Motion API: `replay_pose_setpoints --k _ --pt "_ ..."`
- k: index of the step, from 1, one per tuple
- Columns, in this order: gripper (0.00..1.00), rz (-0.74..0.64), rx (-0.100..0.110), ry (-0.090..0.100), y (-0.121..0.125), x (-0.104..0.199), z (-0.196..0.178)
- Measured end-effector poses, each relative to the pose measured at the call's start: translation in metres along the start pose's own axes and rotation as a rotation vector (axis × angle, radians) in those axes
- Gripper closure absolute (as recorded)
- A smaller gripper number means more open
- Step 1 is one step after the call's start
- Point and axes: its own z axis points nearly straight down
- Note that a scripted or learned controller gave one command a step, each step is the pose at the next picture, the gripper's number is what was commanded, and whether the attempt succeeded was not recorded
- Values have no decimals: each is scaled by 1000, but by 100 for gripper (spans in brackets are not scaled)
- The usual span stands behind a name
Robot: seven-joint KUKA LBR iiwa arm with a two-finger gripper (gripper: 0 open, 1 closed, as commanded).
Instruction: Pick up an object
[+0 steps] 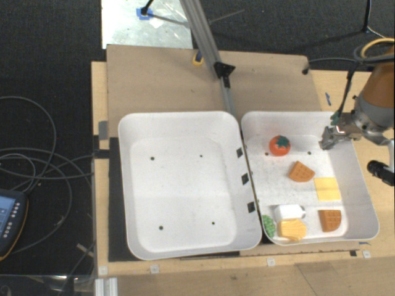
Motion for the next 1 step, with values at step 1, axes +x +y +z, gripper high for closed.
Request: replay_pose_setpoints --k 1 --pt "100 -4 -2 -1 13 -1 -56"
